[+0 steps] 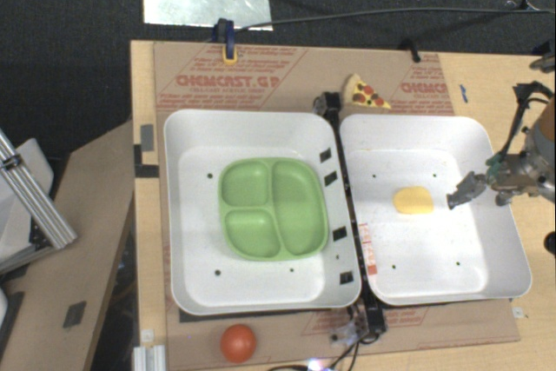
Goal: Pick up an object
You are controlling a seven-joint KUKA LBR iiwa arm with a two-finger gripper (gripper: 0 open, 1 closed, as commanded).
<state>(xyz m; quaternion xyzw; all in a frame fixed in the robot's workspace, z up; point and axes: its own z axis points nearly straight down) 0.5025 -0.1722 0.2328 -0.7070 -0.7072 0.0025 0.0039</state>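
Observation:
A small yellow object (413,201) lies on the floor of the right white bin (434,139), near its middle. My gripper (465,189) comes in from the right edge and hovers just to the right of the yellow object, a short gap apart from it. Nothing shows between its fingers. A green divided plate (273,208) rests in the left white bin (252,130).
A toy pizza slice (366,93) lies on the cardboard behind the bins. A red ball (237,342) sits on the bench in front of the left bin. A blue and yellow clamp (226,40) holds the cardboard's far edge. Black clips run along the seam between the bins.

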